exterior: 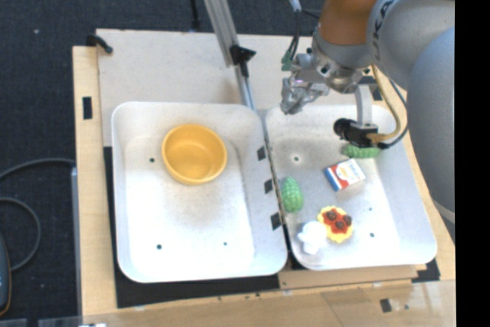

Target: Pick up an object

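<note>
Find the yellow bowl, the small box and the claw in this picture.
yellow bowl [194, 153]: camera view, on its inner bottom.
small box [344, 175]: camera view, on its white top face.
claw [291, 105]: camera view, at its fingertips.

Bowl [194, 153] in left bin [130, 241]; carton [344, 176] in right bin [406, 241].

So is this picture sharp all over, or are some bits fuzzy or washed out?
Camera view: the yellow bowl is fairly crisp; the tool looks smeared; the small white object nearly washes into the bright right bin; the floor around the bench is dark.
</note>
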You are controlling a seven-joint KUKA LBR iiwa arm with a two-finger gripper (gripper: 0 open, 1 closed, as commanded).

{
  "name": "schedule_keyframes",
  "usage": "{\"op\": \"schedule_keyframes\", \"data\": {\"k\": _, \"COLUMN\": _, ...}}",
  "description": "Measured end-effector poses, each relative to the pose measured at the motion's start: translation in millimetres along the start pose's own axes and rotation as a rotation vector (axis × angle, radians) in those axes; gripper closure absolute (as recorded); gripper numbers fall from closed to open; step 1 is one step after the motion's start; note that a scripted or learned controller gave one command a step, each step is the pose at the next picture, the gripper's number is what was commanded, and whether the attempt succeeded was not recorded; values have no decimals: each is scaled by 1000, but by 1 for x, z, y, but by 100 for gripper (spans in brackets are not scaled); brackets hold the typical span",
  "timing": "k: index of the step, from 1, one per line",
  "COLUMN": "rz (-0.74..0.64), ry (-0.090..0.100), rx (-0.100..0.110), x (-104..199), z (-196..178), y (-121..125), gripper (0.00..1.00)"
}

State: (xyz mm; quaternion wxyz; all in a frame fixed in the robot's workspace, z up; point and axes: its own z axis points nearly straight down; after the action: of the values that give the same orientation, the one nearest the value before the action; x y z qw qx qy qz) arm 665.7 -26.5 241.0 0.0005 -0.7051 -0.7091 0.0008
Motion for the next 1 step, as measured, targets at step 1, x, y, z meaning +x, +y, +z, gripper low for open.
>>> {"op": "schedule_keyframes", "data": {"k": 1, "rz": -2, "ry": 2, "rx": -4, "x": 49, "z": -10, "y": 6, "gripper": 100}}
